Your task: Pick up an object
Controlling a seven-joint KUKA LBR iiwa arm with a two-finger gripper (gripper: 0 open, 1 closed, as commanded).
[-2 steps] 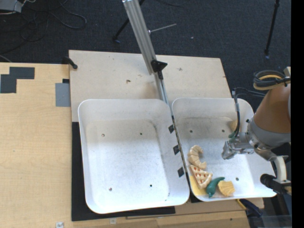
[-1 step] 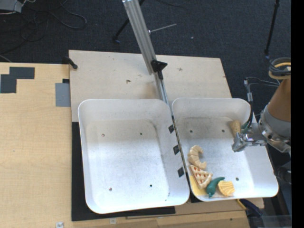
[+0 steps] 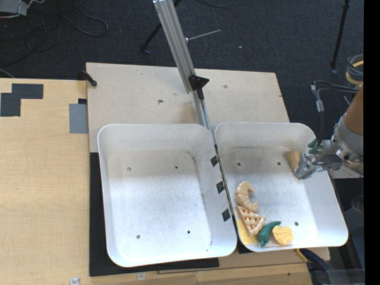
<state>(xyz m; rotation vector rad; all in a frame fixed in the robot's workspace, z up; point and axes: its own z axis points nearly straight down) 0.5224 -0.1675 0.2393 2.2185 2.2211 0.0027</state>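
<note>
Overhead view of the bench at the grasping step. The gripper [image 3: 307, 166] sits low at the right edge of the right bin [image 3: 270, 132], its tips just beside, perhaps touching, a small tan lump [image 3: 293, 158] that lies near the bin's right wall; the picture is too coarse to tell how the gripper is set or whether anything is pinched in it. Other candidates lie together near the bin's front left corner: a pale curled piece [image 3: 245, 195], a waffle-like wedge [image 3: 252, 221], a green piece [image 3: 265, 231] and a yellow ridged piece [image 3: 283, 235]. The left bin [image 3: 154, 195] holds nothing to pick. Judged from this view, a sound grasp needs the tan lump centred between the tips, clear of the sloping wall, and a firm closure before lifting straight up.
</note>
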